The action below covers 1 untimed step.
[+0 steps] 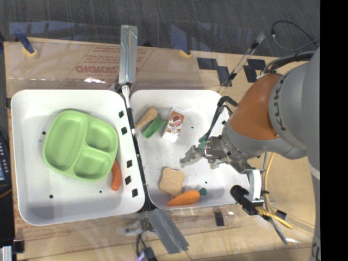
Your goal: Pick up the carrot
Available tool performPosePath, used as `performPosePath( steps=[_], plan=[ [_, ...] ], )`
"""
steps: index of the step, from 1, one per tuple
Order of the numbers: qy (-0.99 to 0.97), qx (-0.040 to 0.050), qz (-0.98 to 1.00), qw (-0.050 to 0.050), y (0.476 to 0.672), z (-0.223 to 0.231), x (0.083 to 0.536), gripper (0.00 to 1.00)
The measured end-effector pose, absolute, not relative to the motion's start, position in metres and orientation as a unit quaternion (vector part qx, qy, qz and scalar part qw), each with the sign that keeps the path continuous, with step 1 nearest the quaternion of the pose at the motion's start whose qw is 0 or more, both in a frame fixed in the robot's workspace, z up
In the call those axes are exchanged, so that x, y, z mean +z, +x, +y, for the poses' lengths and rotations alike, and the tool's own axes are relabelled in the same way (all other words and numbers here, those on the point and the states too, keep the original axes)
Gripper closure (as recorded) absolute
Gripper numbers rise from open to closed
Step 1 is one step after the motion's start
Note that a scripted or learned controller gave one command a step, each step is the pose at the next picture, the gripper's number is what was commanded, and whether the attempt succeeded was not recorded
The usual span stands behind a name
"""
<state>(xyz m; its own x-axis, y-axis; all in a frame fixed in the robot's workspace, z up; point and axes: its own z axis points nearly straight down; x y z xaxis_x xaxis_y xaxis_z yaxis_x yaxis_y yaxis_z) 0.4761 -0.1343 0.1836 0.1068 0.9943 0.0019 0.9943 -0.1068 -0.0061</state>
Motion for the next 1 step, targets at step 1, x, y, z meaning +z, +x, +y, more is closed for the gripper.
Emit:
performPosePath(
  steps=[1],
  plan=[
    [-0.740, 0.0002, -0.673, 0.001, 0.4770, -0.1134, 0.1978, 0.00]
  ],
)
